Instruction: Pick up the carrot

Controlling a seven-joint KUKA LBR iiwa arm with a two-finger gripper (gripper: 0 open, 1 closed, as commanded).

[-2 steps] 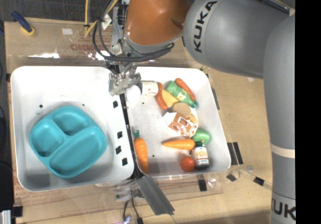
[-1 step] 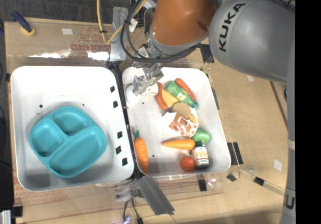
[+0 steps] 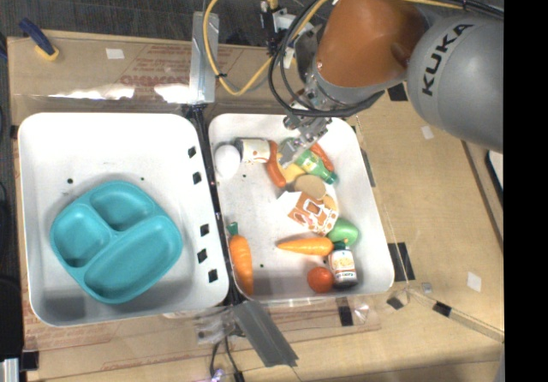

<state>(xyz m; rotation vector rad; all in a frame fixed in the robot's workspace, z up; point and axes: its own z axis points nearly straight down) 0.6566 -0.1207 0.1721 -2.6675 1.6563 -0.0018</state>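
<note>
Two carrot-like toys lie in the right bin [image 3: 368, 200]. One orange carrot [image 3: 306, 245] lies flat near the front, its point to the left. A second carrot [image 3: 241, 262] with a small green top lies along the bin's left wall at the front. My gripper [image 3: 299, 147] hangs over the back of the right bin, above a cluster of toy food, well behind both carrots. It sits just over an orange sausage-shaped piece [image 3: 276, 169] and a yellow piece [image 3: 294, 173]. Nothing is visibly held.
Around the gripper are a white ball [image 3: 227, 159], a small white can [image 3: 253, 149] and a green-orange item [image 3: 322, 166]. An orange-white packet [image 3: 312, 211], green fruit [image 3: 344, 232], small bottle [image 3: 342, 265] and red tomato [image 3: 320, 279] crowd the first carrot. The left bin [image 3: 51, 140] holds a teal divided plate [image 3: 116, 239].
</note>
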